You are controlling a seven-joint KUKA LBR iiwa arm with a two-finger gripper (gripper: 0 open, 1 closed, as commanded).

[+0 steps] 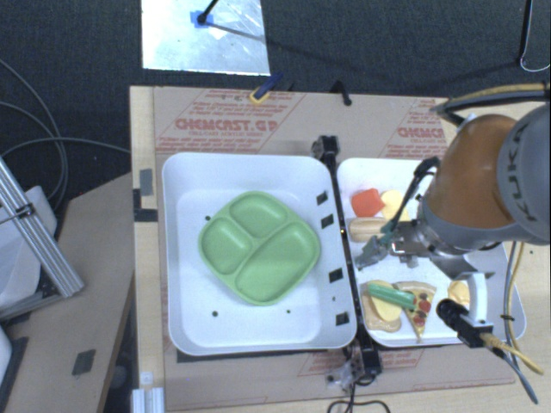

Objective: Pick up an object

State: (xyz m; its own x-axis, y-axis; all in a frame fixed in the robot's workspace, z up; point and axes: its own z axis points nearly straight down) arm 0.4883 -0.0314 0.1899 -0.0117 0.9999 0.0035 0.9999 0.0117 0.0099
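Note:
My gripper (375, 253) hangs low over the left part of the right bin (362, 172), reaching in from the right under the orange-banded wrist (469, 175). Just above it lie a tan roll-shaped piece (365, 228), a red-orange piece (368, 201) and a pale yellow piece (393, 203). Below it sit a green pod on a tan slice (389, 298), a pizza slice (420, 304) and a yellow piece (458, 292). Nothing shows between the fingers.
The left bin (185, 188) holds a green sectioned plate (259, 246). A black divider with clips (337, 231) runs between the bins. Cardboard lies under both bins, and a metal sheet (205, 24) rests at the back.

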